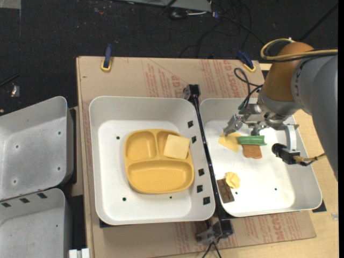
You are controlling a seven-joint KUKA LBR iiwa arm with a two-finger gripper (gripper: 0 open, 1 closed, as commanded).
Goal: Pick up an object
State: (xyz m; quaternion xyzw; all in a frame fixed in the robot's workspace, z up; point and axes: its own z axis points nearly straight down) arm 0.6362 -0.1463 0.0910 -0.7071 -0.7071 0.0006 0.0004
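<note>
left bin [102,160] holding yellow divided tray [159,163], pale slice [176,147] sitting in tray's upper right compartment. right bin [279,198] holding yellow wedge [229,142], green piece [251,140] lying on brown piece [252,151], small yellow item [232,179], dark brown block [225,190] near divider. jaws [243,121] hovering just above wedge, spread cannot tell.

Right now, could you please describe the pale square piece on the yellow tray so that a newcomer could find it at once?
Start at the left-hand shallow white bin, which holds a yellow divided plastic tray. The pale cream flat square piece lies in the tray's upper right compartment, tilted. It is the only thing on the tray; the other small items lie in the right-hand white bin.
</note>
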